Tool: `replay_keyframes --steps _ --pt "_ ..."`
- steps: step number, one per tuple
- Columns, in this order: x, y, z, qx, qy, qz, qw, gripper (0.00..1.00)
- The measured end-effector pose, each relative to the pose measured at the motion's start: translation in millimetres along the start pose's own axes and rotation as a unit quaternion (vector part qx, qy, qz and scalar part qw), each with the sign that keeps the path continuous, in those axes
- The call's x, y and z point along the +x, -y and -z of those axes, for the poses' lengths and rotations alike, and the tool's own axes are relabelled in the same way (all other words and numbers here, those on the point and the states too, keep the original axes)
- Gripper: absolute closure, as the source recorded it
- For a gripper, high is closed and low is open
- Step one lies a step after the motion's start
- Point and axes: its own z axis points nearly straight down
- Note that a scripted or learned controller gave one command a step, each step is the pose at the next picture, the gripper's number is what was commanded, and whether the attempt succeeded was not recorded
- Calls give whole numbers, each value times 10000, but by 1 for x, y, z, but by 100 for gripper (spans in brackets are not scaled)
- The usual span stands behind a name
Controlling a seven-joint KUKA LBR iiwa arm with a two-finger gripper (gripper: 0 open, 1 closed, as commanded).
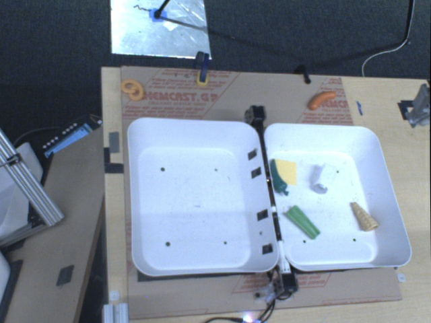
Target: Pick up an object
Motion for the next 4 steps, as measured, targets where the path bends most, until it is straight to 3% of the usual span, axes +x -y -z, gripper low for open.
replay_keyframes --steps 1,2,3,4 --pt "-88 1 7 0 13 -50 10000 100" --pt "-42 0 6 13 -3 4 10000 100" --pt "-119 1 6 7 13 -50 10000 100" --pt "-55 0 6 11 -7 20 10000 100"
